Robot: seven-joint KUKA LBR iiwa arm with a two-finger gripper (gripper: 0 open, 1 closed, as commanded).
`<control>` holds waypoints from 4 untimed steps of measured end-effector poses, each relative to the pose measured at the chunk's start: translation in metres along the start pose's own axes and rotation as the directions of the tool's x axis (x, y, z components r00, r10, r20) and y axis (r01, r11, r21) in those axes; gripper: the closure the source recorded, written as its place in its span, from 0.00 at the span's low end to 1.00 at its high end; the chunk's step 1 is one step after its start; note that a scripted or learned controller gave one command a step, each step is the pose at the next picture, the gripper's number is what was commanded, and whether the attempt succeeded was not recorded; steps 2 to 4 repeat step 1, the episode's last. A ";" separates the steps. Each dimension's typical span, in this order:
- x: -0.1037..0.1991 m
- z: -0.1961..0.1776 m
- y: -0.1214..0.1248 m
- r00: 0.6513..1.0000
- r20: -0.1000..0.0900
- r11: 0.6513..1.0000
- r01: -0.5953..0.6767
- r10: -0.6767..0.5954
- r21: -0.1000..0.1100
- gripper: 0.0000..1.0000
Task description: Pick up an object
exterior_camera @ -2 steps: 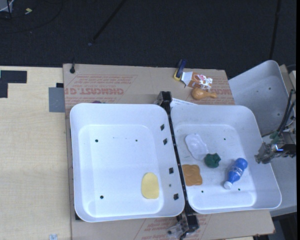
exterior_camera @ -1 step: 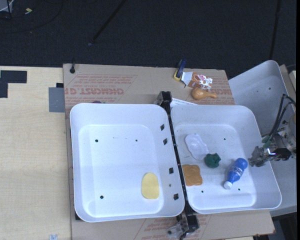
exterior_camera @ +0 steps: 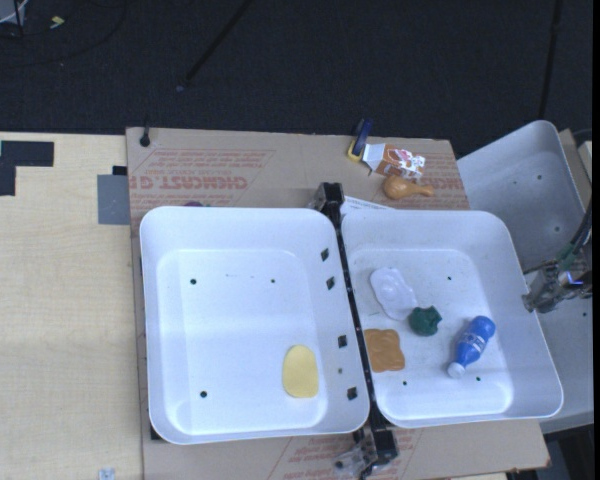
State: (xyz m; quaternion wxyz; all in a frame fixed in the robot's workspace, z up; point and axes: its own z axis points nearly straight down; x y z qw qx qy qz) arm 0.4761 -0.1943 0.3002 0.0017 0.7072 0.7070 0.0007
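A flat pale yellow oval [exterior_camera: 300, 371] lies in the left bin [exterior_camera: 170, 268], near its front right corner. The right bin [exterior_camera: 500, 258] holds several things. A whitish crumpled piece [exterior_camera: 392, 290] sits near the middle, with a small dark green lump [exterior_camera: 425, 319] just to its front right. A blue bottle with a white cap [exterior_camera: 471, 344] lies on its side further right. A flat orange-brown piece [exterior_camera: 384, 350] rests by the bin's left wall.
Behind the bins, on the cardboard sheet [exterior_camera: 230, 173], lie a blue and yellow clip [exterior_camera: 360, 140], a small printed packet [exterior_camera: 400, 158] and an orange toy [exterior_camera: 405, 187]. A grey metal plate [exterior_camera: 520, 183] and loose cables [exterior_camera: 555, 288] stand at the right. Black clips [exterior_camera: 330, 200] join the bins.
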 end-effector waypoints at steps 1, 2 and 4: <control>0.005 0.050 -0.001 1.000 -0.004 1.000 0.000 0.000 0.010 1.00; 0.005 0.050 -0.001 1.000 -0.004 1.000 0.000 0.000 0.010 1.00; 0.005 0.050 -0.001 1.000 -0.004 1.000 0.000 0.000 0.010 1.00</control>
